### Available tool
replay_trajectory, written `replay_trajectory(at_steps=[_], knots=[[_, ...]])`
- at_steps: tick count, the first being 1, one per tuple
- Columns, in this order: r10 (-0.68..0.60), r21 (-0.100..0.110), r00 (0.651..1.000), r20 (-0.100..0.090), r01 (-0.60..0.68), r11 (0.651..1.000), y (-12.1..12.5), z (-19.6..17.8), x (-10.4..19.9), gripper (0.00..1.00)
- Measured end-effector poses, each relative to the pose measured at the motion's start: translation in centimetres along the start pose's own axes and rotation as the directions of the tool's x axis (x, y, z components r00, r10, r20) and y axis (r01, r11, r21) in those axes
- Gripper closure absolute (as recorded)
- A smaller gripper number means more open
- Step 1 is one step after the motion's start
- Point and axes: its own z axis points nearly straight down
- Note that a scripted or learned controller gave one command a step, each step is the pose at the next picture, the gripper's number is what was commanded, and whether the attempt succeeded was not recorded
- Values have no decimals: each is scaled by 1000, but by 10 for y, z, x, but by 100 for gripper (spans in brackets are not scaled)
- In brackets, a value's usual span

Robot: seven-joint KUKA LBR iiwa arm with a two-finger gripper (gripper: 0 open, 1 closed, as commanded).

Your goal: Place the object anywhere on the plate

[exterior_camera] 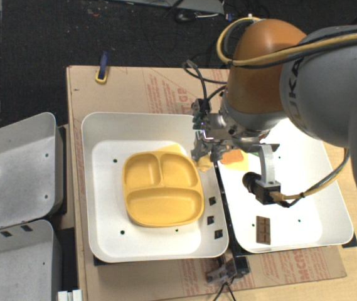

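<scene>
I am working the arm over the seam between the two white bins, with the yellow plate [163, 188] as my reference. The gripper [211, 148] is hanging just off the plate's upper right corner, close above the rim of the left bin [96, 187]. From this slanted view the wrist is covering most of the tool, and I cannot tell how the gripper is set or whether it is carrying anything.

Just right of the plate, beyond the bin seam and tucked beside the gripper, an orange object [233, 158] is peeking out; I am taking this as the thing to place, though I cannot tell if it is lifted or lying on the floor of the right bin [319, 212]. A small brown block [263, 230] is lying further off, to the plate's lower right.

To do this step well, I am judging that I should first confirm the grasp, then carry the piece leftward, clearing both bin walls. I should be aiming for one of the plate's compartments rather than the dividing ridges, and lowering close before releasing so it does not bounce or roll off.
</scene>
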Motion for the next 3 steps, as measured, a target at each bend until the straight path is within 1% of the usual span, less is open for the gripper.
replay_trajectory(at_steps=[1,2,3], knots=[[0,2,1000,0,0,1000,-19,17,42,100],[-1,-1,1000,0,1,1000,-34,13,92,100],[5,-1,1000,1,-5,1000,-33,13,89,0]])
